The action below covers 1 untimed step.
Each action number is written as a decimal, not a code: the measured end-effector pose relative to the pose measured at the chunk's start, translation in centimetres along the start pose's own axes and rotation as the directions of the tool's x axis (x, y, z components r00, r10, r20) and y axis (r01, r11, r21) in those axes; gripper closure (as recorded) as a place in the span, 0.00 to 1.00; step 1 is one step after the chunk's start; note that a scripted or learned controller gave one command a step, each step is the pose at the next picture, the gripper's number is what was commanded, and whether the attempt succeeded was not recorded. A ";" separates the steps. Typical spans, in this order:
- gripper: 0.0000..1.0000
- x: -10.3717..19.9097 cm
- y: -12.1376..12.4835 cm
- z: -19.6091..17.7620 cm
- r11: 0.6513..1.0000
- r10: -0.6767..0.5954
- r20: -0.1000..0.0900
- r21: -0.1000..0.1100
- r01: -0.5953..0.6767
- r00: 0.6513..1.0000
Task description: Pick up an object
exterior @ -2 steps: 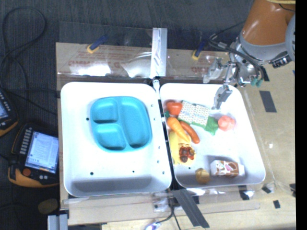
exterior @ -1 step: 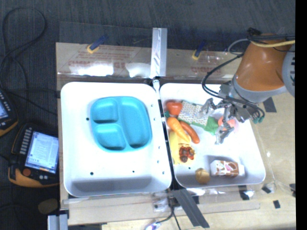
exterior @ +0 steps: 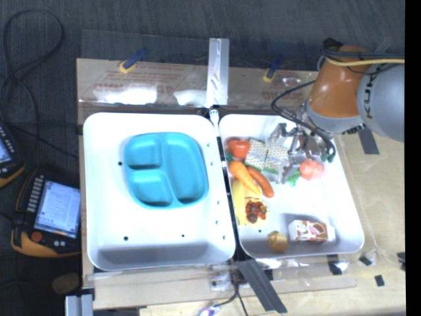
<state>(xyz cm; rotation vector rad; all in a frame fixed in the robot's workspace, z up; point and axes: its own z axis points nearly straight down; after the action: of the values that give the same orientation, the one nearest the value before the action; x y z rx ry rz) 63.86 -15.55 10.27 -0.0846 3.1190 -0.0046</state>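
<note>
The right bin (exterior: pixel 345 209) holds several toy foods. A red tomato (exterior: pixel 238 148) and a checked packet (exterior: pixel 268 153) lie at its far left. In front of them are an orange carrot (exterior: pixel 239 171), a red sausage-like piece (exterior: pixel 262 183), a yellow banana (exterior: pixel 239 199) and dark red berries (exterior: pixel 256 209). A brown lump (exterior: pixel 277 241) and a small carton (exterior: pixel 310 230) lie near the front wall. My gripper (exterior: pixel 297 157) hangs low over the far part of this bin, between the packet and a pinkish-red round fruit (exterior: pixel 312 169) that sits right beside it.
The left bin (exterior: pixel 105 229) holds a blue divided plate (exterior: pixel 166 168). A ridge between the bins (exterior: pixel 223 189) separates them. The arm's orange band (exterior: pixel 335 91) rises over the right bin's far right corner. Devices and cables (exterior: pixel 46 209) lie off the bench on the left.
</note>
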 end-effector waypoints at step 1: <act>0.00 2.4 -3.8 -7.4 0.998 0.063 -0.016 -0.001 -0.063 0.998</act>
<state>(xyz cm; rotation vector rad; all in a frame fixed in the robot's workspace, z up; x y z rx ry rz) 61.49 -19.47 17.66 0.0142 3.1365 -0.0022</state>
